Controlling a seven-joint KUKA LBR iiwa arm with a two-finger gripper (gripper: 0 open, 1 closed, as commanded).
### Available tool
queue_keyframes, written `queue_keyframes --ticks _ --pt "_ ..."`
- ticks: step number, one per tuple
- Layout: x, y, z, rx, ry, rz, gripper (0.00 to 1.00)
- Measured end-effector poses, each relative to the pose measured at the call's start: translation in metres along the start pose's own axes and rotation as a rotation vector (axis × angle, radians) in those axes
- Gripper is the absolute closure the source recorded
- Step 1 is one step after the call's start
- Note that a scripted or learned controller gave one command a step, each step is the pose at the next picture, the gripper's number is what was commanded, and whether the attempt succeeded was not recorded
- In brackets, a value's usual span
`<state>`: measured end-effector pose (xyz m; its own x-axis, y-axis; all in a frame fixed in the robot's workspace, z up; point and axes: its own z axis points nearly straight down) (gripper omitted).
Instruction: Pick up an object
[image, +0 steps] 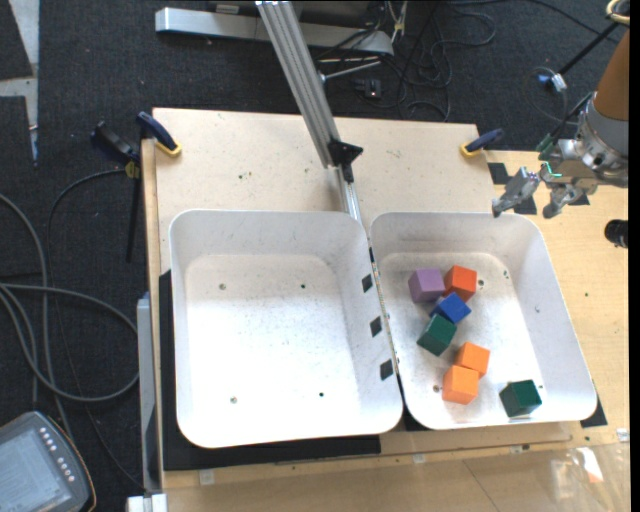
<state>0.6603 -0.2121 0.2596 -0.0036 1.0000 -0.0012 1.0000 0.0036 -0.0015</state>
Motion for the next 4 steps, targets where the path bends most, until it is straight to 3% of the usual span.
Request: queue_keyframes --ticks 3,4 --pt "0.003 0.017 0.158 0.003 0.001 0.000 0.00" --pt "0.003 0.020 0.143 -0.005 -0.002 -0.001 1.00"
